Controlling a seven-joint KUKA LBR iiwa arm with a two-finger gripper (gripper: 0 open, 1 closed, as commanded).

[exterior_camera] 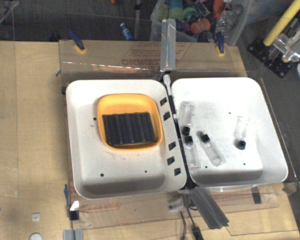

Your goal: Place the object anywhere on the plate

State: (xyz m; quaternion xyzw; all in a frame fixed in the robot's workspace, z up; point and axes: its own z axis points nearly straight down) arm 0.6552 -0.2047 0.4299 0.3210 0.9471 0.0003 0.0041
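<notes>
- Black and ridged, the flat block (129, 129) lies in the middle of the orange plate (127, 100). So the job looks done already (that is my guess from how things lie).
- It looks stiff and light, like plastic or rubber. I do not think it would break.
- It lies low and wide. The best place to take hold looks like across its two long edges, or in a groove between two ridges.
- The plate's raised rim goes all around the block, so there is not much room to get down beside it.
- The plate sits in the left bin (85, 174).
- The right bin (250, 91) holds a few small clear tubes (240, 131) with black caps. They look slippery and could roll.
</notes>
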